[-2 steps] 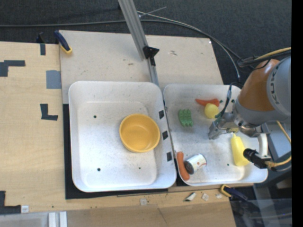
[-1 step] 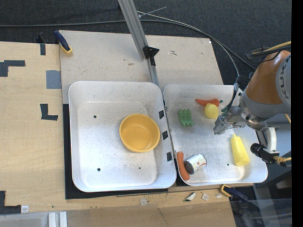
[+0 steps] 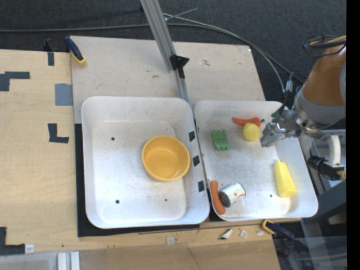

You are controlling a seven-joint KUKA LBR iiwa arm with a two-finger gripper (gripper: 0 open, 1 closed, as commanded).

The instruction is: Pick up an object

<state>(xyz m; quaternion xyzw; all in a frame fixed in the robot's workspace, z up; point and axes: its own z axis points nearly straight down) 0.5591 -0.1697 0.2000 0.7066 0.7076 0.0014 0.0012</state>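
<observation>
Camera view, right of frame: gripper (image 3: pixel 269 135) beside lemon (image 3: pixel 251 131), finger state indiscernible; round lemon may roll off toward carrot (image 3: pixel 246 120) if clipped off-centre.

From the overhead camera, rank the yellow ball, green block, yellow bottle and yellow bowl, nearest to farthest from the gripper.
Gripper sits at the right bin's far right side.
1. Yellow ball, just to its left.
2. Yellow bottle, below it, and green block, farther left: too close to call.
3. Yellow bowl, in the left bin.
</observation>
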